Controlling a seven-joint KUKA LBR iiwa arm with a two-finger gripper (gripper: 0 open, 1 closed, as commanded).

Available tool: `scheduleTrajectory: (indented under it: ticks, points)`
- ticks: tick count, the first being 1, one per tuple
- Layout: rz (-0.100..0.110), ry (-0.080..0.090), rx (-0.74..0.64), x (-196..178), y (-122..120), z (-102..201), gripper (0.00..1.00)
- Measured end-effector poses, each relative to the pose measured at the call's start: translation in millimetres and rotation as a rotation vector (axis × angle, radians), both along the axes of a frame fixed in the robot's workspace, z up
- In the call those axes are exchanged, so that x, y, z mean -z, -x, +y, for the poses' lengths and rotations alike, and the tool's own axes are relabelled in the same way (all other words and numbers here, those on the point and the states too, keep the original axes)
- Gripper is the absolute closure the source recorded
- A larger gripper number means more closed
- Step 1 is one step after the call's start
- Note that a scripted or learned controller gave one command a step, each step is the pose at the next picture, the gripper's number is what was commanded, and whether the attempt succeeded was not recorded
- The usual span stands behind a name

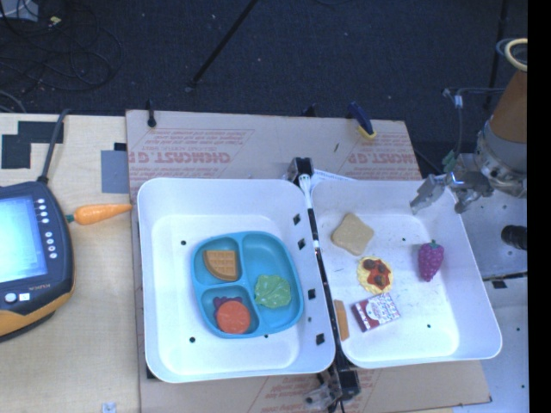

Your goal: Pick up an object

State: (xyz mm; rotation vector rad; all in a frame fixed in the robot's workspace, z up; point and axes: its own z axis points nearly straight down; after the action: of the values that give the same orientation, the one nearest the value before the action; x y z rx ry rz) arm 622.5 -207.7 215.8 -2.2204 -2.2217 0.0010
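Starting at the left, we see the left bin (164,231) holding a blue divided plate (248,284) with a waffle piece (222,264), a green leafy piece (273,292) and a red round piece (232,317) in its sections. None of these lies near the arm.

In the right bin (465,334) we find a tan bread slice (352,233), a small tart with red topping (374,274), a red-and-white packet (375,311) and, farthest right, a purple bunch of grapes (430,260). The grapes stand apart from the rest, their long axis running roughly toward and away from the camera.

The gripper (448,188) hovers over the bin's upper right corner, its fingers spread and holding nothing. We judge the grapes the nearest candidate: they lie just below the gripper in the view, slightly left, so a short move toward the camera and down would reach them.
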Motion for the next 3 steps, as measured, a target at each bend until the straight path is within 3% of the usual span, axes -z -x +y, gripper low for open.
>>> scheduleTrajectory:
  ticks: [1, 2, 3]
  points:
    - [0.009, -0.003, 0.001, 132.7, 28.5, -3.7, 0.0]
    - [0.006, -0.002, 0.001, 128.6, 86.5, -4.6, 0.0]
    - [0.002, -0.002, 0.006, 117.7, 84.3, -6.6, 1.0]
